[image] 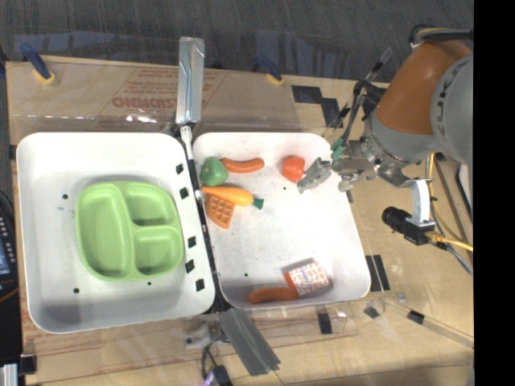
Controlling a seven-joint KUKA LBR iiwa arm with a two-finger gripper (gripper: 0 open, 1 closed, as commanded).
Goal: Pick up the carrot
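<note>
- Gripper (322, 175) hangs over the upper right part of the right bin (338, 240), near its right wall; whether its fingers stand wide or narrow I cannot tell, and nothing shows between them.
- Left bin (40, 167) holds a green divided plate (129, 232), lying flat near its middle.
- Just right of the wall between the bins sits a green round toy (214, 170), close to the right bin's upper left corner.
- Below it lies the carrot (232, 195), orange with a green stem end pointing right, lying roughly level and well apart from the gripper.
- A waffle-patterned orange piece (219, 211) touches the carrot's underside.
- Above the carrot, a hot-dog sausage (243, 165) lies beside the green toy.
- Further right, a red-orange round toy (294, 167) rests just left of the gripper.
- Near the right bin's lower wall lie a second sausage (272, 295) and, touching it on the right, a small printed packet (307, 277).
- Arm (418, 95), grey with its orange band, reaches in from the right.
</note>
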